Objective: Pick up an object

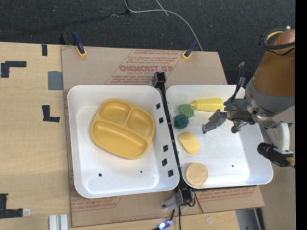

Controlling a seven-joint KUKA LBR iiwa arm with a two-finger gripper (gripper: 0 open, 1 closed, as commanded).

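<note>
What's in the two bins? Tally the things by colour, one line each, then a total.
Yellow: 3, the tray, the corn cob and the lemon-shaped piece
Green: 2, the light block and the dark ball
Tan: 1, the round disc
Total: 6

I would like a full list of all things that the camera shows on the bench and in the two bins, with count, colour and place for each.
shallow white plastic bins: 2, white, side by side on the brown board.
yellow divided plastic plate: 1, yellow, in the left bin.
yellow corn-shaped toy: 1, yellow, right bin, top.
green knobbly block: 1, green, right bin, beside the corn toy.
dark teal ball: 1, dark teal, right bin, just below the green block.
pale yellow rounded lump: 1, pale yellow, right bin, middle left.
tan round disc: 1, tan, right bin, bottom left.
blue-and-yellow clamps: 2, on the board's top edge.
grey robot gripper: 1, grey, over the right bin.
</note>
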